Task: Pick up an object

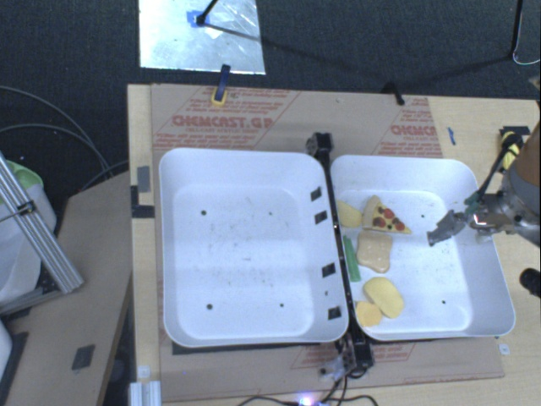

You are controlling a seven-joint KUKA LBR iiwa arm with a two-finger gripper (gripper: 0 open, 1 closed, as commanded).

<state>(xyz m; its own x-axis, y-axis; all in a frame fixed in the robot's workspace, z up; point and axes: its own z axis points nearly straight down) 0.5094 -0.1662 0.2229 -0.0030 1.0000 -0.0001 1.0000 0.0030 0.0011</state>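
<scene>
In the right-hand shallow white plastic bin [439, 307], near its left wall, lies a cluster of toy food pieces: a triangular pizza slice with red toppings [385, 216], a pale beige bread-shaped slab [374, 251], two flat yellow oval pieces [383, 297] and [368, 314], a yellow piece [348, 215] against the divider, and a thin green strip [350, 259]. The pizza slice's long axis runs left to right, its tip pointing right and slightly toward the front. The green strip lies parallel to the divider. The bin's right half offers open floor. The two-finger metal gripper [440, 232] hangs over that floor, right of the pizza slice and apart from it; nothing is visible between its fingers, and their spread cannot be told. The left-hand white bin [241, 248] sits beside it.
</scene>
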